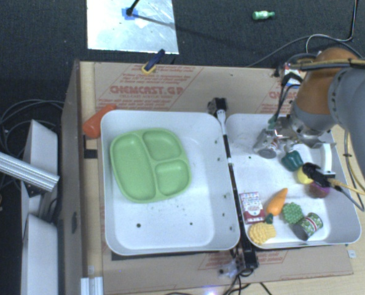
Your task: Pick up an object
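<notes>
My gripper [268, 146] hangs low over the back part of the right bin [250, 177], reaching in from the right. Just to its right a teal toy [291, 160] lies on the bin floor. A yellow piece [303, 176] and a dark purple one [319, 189] sit further right, near the bin's wall. Toward the front lie an orange carrot [277, 201], a green broccoli [292, 212], a green can [308, 224], a yellow corn cob [262, 232] and a small red-and-white box [251, 206]. Nothing shows between the fingers.
The left bin [127, 226] holds a green divided plate [150, 163]. An orange object [93, 122] lies outside its back left corner. The arm's grey body [348, 97] covers the right bin's back right corner, with cables around it.
</notes>
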